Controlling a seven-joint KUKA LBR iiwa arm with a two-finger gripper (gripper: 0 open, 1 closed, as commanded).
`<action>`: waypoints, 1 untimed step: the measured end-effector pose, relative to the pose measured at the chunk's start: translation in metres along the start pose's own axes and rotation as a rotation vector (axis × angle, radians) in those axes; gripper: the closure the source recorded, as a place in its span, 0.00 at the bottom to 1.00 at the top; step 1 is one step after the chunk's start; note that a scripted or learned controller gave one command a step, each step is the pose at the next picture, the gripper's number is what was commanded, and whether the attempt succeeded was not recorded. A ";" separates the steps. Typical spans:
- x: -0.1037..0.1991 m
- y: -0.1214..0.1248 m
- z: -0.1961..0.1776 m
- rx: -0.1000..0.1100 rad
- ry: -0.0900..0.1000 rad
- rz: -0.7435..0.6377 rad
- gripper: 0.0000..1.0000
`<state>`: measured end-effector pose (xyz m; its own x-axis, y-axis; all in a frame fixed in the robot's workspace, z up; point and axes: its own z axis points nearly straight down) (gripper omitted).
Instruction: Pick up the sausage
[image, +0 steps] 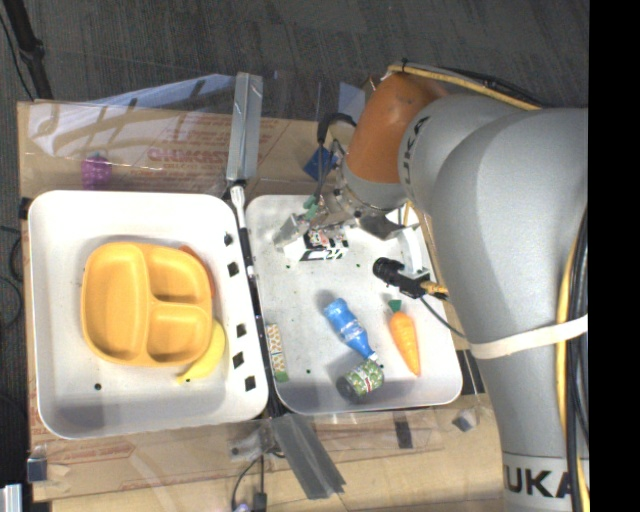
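Right bin (290, 392) holds bottle (349, 326), carrot (405, 341), can (362, 380).

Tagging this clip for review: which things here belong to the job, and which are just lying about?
Job: gripper, over the right bin.
Lying about: blue bottle, carrot, green can; banana and yellow divided plate in the left bin.

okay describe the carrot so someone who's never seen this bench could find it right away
Start at the right-hand white bin, the one the grey arm reaches over. Along its right side lies the carrot, just right of the blue bottle. It is the only orange, tapered thing in that bin, with a small green top.
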<state>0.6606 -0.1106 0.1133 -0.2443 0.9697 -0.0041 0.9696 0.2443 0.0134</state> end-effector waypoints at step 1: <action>0.007 0.005 0.005 -0.007 -0.010 -0.050 0.00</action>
<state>0.6638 -0.1028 0.1083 -0.2926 0.9561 -0.0152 0.9559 0.2929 0.0194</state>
